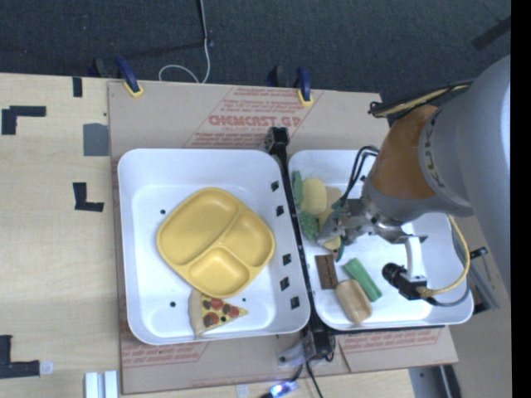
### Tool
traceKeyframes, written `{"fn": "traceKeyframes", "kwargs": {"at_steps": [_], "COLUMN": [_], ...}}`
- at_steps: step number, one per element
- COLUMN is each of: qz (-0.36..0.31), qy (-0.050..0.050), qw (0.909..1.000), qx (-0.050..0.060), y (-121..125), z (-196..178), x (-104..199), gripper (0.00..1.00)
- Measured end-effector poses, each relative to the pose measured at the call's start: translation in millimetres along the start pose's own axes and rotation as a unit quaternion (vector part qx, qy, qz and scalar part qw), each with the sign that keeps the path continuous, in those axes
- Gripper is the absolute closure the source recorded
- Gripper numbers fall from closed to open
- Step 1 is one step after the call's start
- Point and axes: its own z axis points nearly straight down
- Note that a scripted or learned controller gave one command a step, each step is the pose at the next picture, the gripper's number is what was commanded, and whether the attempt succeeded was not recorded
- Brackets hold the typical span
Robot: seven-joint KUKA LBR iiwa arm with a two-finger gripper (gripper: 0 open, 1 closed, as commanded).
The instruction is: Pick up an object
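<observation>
Likely target: the small cluster of toy food in the right bin [448, 312], near its left wall. A pale yellow piece [314, 194] sits at the top, with green bits [309, 224] just below it. Gripper [342, 226] is down right in that cluster, touching or nearly touching the green bits. Can't tell how wide it is open or whether it has anything; the wrist hides the tips.

Handling guess: light, hard plastic, smooth and rounded, so slippery. Pinch across the narrow waist, not the domed top.

Nearer the front of the same bin: brown bar [325, 271], green block [362, 279], tan bread roll [353, 301], all close together.

Left bin [137, 222]: yellow divided plate [216, 240], pizza slice [214, 312] tucked under its front edge.
</observation>
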Motion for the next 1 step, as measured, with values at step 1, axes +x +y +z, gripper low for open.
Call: {"fn": "traceKeyframes", "kwargs": {"at_steps": [1], "qz": [-0.003], "qy": [0.001], "qw": [1.0], "qx": [-0.003], "y": [1.5], "z": [-94.4], "x": [57.5], "gripper": [1.0]}}
